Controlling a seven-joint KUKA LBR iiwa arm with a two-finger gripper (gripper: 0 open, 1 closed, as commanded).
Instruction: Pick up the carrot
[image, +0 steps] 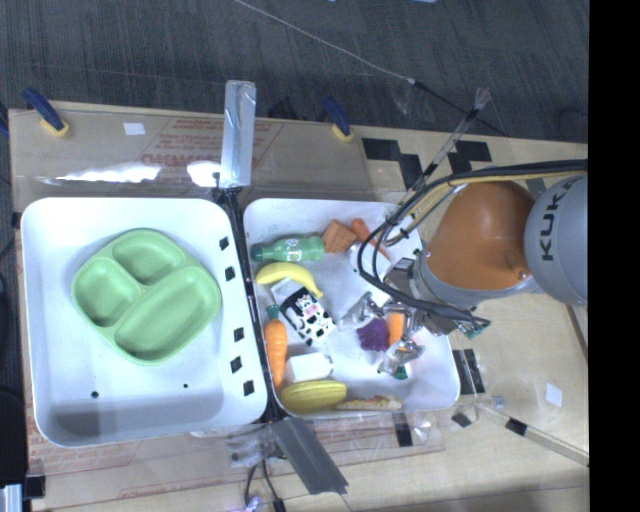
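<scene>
My pincer (398, 335) hangs low in the right bin (440, 385), with a small orange piece at its tips; whether it is gripped I cannot tell. The carrot (275, 345) lies apart, against the bin's left wall beside the banana (288, 276), so I judge it unpicked.

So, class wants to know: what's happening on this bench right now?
A grey robot arm reaches over the right bin, its gripper low among the toy food. The carrot it is meant to pick up lies by that bin's left wall, beside a banana, apart from the gripper. The left bin holds a green plate.
</scene>
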